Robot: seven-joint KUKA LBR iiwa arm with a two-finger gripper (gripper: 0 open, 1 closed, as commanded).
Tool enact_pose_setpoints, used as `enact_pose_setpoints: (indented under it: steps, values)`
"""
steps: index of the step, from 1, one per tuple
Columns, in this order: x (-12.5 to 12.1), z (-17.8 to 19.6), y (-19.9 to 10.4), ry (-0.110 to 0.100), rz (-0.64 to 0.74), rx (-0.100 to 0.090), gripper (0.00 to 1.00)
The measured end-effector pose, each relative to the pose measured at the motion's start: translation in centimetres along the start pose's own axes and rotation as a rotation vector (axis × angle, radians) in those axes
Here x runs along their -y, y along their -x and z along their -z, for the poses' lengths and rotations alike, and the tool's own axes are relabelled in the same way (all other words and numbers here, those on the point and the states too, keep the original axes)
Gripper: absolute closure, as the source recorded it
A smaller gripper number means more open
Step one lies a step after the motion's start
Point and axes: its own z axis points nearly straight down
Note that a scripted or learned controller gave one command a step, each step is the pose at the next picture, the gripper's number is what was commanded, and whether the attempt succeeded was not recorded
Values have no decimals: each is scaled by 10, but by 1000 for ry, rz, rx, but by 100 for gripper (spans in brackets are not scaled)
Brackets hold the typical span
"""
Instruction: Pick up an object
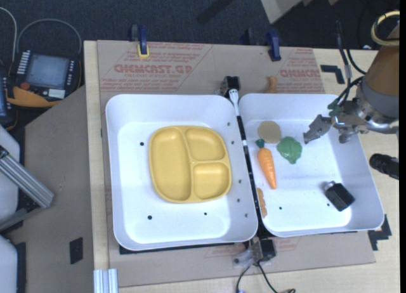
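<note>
— Right bin [355, 219]?
— Held an orange carrot [267, 167] at its left, a green piece [290, 149] and tan disc [269, 132] just beyond, a black block [338, 196] at near right.
— Jaws [330, 128]?
— Hung over far right of that bin, spread apart, gripping nothing.
— Left bin [127, 222]?
— Carried a yellow divided plate [189, 162].

You see two white bins [127, 222]: the nine o'clock one carries a yellow divided plate [189, 162]; the three o'clock one an orange carrot [268, 167], green broccoli [290, 149], tan disc [269, 132], black block [339, 196].
</note>
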Motion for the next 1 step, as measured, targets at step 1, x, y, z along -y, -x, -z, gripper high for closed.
enact_pose_setpoints:
  steps: [1]
  values:
    - [1, -51, 10, -4, -2, -1, 0]
